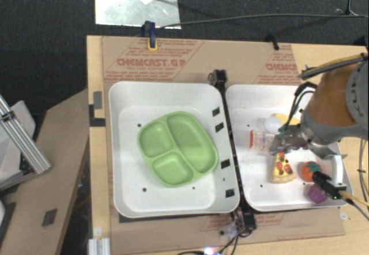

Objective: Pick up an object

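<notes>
The right bin [248, 104] holds several small items. A clear plastic bottle with a red label [261, 135] lies near its middle. A toy pizza slice [282, 169] rests just in front of it. A yellow piece [281, 117] peeks out behind the arm. An orange and green toy [311, 169] and a purple block [316, 193] sit at the front right. My gripper [284, 142] reaches down from the right, low over the bin between the bottle and the pizza slice, touching or nearly touching the bottle's right end. The wrist hides its tip.
The left bin [124, 109] carries a green divided plate [176, 147]. A black divider with clips [226, 132] runs between the bins. Cables [323, 182] trail over the right bin's front right corner. The arm's orange band [331, 98] hangs over the right bin's far right side.
</notes>
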You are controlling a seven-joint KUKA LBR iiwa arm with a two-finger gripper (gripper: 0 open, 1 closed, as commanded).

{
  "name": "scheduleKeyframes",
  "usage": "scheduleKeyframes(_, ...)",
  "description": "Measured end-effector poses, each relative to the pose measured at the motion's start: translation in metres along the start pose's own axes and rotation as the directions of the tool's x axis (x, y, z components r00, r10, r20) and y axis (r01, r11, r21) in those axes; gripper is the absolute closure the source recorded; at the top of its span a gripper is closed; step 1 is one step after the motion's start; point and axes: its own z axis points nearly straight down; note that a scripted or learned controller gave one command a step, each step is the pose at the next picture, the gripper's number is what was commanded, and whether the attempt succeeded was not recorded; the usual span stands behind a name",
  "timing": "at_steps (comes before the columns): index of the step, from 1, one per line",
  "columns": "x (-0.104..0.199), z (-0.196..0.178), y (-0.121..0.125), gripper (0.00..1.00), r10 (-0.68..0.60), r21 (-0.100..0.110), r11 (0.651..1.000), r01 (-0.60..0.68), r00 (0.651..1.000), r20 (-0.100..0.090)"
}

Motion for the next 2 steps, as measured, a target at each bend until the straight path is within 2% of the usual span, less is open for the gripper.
scheduleKeyframes(2,-0.003,-0.116,-0.001,1.0,-0.003,-0.006,1.0,0.003,1.0,0.002)
